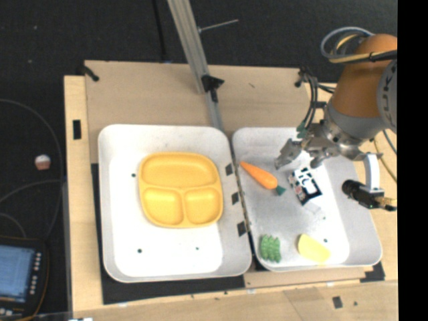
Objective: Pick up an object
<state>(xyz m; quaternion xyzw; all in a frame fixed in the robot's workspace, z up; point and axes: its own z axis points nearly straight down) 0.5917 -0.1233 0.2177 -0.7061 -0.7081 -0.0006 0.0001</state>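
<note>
An orange carrot (259,174) with a green tip lies tilted in the right bin (354,246), near its left wall. A green broccoli piece (269,247) and a yellow lemon-like piece (313,248) sit near that bin's front edge. My gripper (302,158) hangs over the middle of the right bin, just right of the carrot and apart from it. Its fingers (289,154) are spread, with nothing between them. A black-and-white tag (305,182) shows just below the gripper.
The left bin (120,246) holds a yellow divided tray (180,188). A slanted metal post (190,39) rises behind the bins. The grey arm with its orange band (358,79) reaches in from the right.
</note>
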